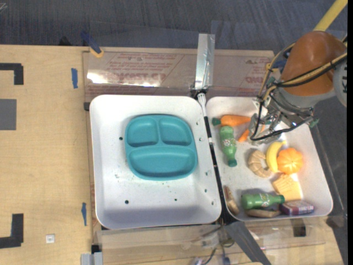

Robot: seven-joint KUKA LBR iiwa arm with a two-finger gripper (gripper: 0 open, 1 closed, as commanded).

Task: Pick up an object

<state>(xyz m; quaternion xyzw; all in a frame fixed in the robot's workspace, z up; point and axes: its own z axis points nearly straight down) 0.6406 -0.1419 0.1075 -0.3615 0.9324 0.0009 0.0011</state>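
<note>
My gripper (260,130) hangs low over the upper middle of the right bin (322,186), below the orange band (311,62) of the arm. It is just right of an orange carrot (234,120) and a second small orange piece (244,136), and above the yellow banana (272,155). A green bottle (228,144) lies left of it near the bin's left wall. I see nothing held in the gripper.
The right bin also holds an orange fruit (290,160), a tan bread roll (257,163), a yellow cheese wedge (288,187), a second green bottle (261,199) and a purple block (298,207). A teal divided plate (161,146) lies in the left bin (110,192).
</note>
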